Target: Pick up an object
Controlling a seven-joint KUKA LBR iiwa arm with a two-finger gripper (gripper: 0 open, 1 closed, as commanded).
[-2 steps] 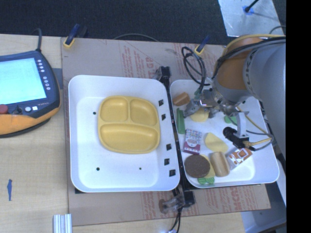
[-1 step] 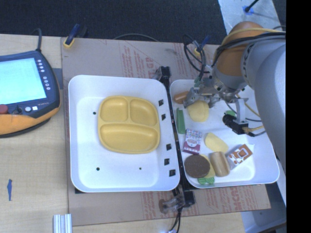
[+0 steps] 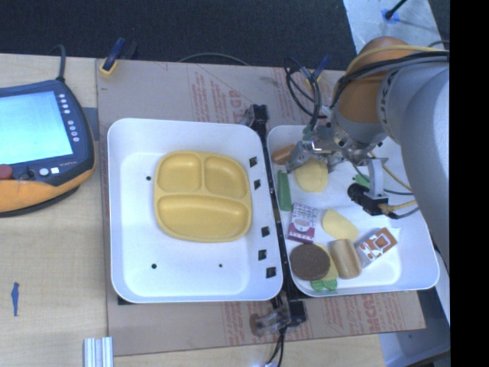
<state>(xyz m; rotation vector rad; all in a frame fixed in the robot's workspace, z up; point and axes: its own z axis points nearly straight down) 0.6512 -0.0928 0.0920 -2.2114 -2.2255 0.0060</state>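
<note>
Crowding the near end of the right bin (image 3: pixel 412 285), toy foods lie close together: a green piece (image 3: pixel 324 285) at the near rim, a dark brown round patty (image 3: pixel 310 261), a tan bread roll (image 3: pixel 345 258) and an orange-and-white carton (image 3: pixel 377 245) to its right. A little farther in sit a pink-and-white packet (image 3: pixel 303 222) and a pale yellow wedge (image 3: pixel 339 224), with a green strip (image 3: pixel 284 190) standing along the bin's left wall.

Farther still, a yellow lump (image 3: pixel 312 177) rests on the bin floor directly beneath the jaws (image 3: pixel 321 153) of the grey arm (image 3: pixel 416 121), which reaches in from the right with its orange band above the wrist. The lump looks the likeliest thing to be picked up: it lies just on the near side of the jaws, almost touching, roundish with no clear long axis, so a short drop toward the near side would seem to be all the move calls for. Whether the jaws are spread or closed cannot be told; cables and metal fittings blur them. An orange piece (image 3: pixel 283 154) lies just left of them by the wall.

In the left bin (image 3: pixel 126 205), a yellow divided plate (image 3: pixel 203 195) sits alone. On the tabletop (image 3: pixel 46 281) at far left rests a control pendant (image 3: pixel 42 140) with its lit screen.
</note>
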